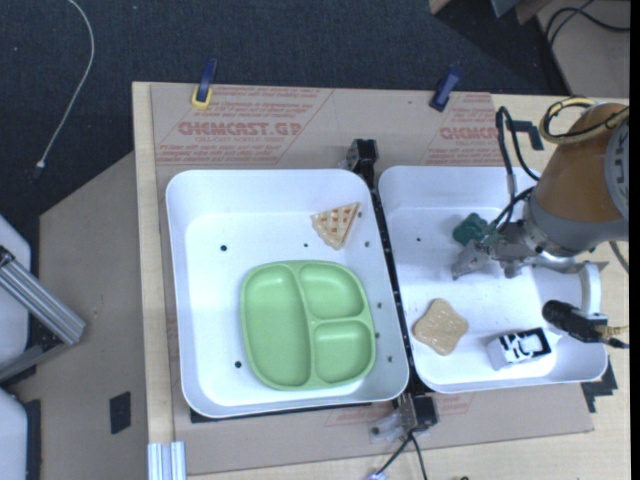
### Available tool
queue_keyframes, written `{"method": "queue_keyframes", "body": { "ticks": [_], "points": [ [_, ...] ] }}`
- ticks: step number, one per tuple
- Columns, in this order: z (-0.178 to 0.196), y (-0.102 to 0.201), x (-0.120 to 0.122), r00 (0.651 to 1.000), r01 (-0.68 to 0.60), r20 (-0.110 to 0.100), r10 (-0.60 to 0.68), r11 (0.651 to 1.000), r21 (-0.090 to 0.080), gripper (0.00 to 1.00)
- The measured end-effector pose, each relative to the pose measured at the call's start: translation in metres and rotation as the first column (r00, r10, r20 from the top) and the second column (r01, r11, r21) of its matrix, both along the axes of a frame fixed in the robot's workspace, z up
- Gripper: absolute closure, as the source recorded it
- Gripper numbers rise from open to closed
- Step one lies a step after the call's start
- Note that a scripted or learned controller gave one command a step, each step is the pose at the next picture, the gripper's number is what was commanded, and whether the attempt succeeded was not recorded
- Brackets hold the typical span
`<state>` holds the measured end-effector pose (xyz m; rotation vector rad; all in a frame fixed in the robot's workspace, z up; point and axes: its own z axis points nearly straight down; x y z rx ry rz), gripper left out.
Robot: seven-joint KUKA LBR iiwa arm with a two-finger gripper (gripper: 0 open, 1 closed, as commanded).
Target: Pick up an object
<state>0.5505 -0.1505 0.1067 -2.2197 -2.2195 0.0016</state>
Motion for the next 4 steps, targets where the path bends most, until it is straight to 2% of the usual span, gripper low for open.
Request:
{"method": "queue_keyframes", "body": {
  "ticks": [1,2,3,4],
  "points": [
    [-0.024,0.001,-0.001,1.000,0.000,-0.002,0.000,1.000,0.000,0.00],
    [-0.012,0.000,0.000,1.000,0.001,0.002,-0.001,1.000,-0.001,1.00],
    [0.033,-0.002,0.008,1.000,-0.001,0.009,0.001,1.000,-0.003,1.00],
    [0.094,-0.005,0.002,1.000,-0.001,0.011,0.001,1.000,-0.004,1.00]
  ]
}}
